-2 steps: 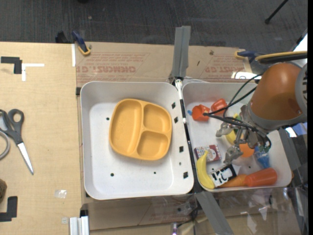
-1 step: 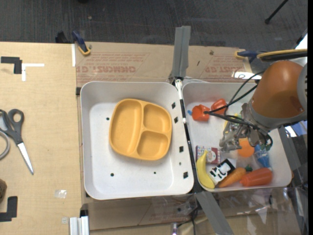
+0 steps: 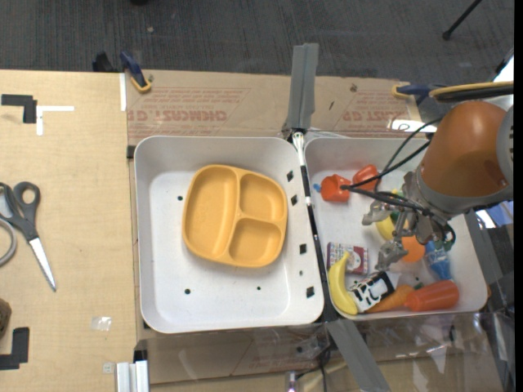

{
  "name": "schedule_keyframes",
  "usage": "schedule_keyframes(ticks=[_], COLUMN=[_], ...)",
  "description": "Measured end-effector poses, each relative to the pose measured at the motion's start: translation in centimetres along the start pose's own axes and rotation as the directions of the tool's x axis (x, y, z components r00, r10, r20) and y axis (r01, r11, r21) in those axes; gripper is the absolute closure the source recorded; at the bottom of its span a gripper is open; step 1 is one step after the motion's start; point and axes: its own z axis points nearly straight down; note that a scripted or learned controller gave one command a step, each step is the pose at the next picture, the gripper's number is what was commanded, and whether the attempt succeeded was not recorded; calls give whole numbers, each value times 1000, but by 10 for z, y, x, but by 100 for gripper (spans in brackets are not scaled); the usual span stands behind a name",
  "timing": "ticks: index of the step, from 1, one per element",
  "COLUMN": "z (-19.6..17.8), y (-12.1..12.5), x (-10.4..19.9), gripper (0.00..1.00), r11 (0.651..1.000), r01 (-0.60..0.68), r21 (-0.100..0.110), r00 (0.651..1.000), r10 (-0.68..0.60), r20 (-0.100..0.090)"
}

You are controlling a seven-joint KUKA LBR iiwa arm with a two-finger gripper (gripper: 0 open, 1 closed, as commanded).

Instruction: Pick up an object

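The pincer (image 3: 391,233) hangs low in the right bin (image 3: 469,243), over a jumble of toys; whether it grips anything, I cannot tell. A banana (image 3: 339,284) lies just beside it. A yellow divided plate (image 3: 235,216) sits in the left bin (image 3: 155,243).

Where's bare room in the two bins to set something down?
The left white bin has bare floor all around the yellow divided plate. The right white bin is crowded: yellow banana, orange toys and the gripper.
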Motion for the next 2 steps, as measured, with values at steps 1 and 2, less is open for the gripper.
schedule_keyframes(ticks=[1, 2], z=[-9, -9], y=[0, 1], x=[-2, -2], gripper=[100, 0], r11=[1000, 1000], r01=[1, 1], r21=[1, 1], r00=[1000, 1000], r10=[-1, -1], r20=[4, 4])
